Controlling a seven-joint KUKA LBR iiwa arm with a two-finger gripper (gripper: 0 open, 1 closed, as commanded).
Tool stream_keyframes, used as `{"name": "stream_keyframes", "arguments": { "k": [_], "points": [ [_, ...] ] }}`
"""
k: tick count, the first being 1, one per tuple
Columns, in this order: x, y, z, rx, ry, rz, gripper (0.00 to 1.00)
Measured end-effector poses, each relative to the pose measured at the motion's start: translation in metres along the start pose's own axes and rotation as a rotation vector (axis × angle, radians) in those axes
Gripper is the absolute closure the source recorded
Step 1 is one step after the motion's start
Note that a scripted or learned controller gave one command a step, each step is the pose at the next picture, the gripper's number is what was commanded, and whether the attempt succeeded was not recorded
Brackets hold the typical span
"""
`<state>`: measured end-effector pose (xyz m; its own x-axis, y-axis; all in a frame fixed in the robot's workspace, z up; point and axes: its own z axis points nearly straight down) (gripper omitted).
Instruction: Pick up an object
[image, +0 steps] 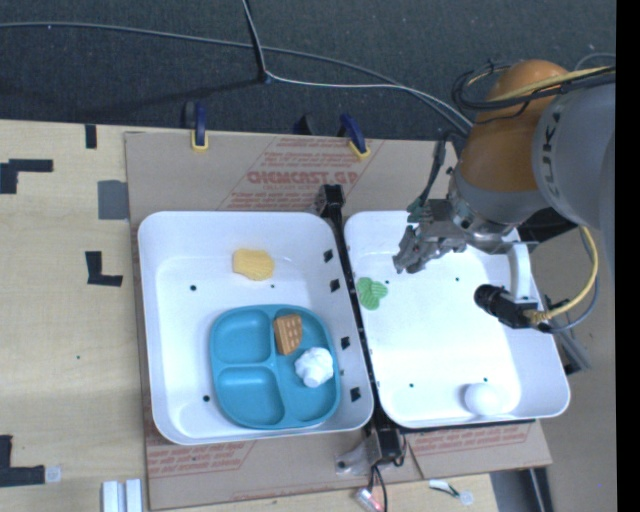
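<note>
The green object (372, 293) lies just left of and below the fingers (404, 262).

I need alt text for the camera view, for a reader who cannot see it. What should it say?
A grey robot arm reaches from the right, its gripper hanging over the right bin near a small green object; a white ball lies by that bin's near edge. The left bin holds a yellow item and a blue divided tray with a waffle piece and a white lump.

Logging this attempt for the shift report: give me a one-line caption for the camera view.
Gripper poised in the right bin near a small green object; blue tray in the left bin.
</note>
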<state>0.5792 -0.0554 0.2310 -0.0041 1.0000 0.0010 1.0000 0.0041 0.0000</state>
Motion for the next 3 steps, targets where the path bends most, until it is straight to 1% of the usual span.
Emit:
{"name": "stream_keyframes", "arguments": {
  "k": [1,2,3],
  "points": [
    [0.044,-0.005,-0.001,0.001,0.0,0.0,1.0],
    [0.099,-0.018,0.011,0.002,0.0,-0.001,1.0],
    [0.15,-0.032,-0.001,0.0,0.0,-0.001,1.0]
  ]
}}
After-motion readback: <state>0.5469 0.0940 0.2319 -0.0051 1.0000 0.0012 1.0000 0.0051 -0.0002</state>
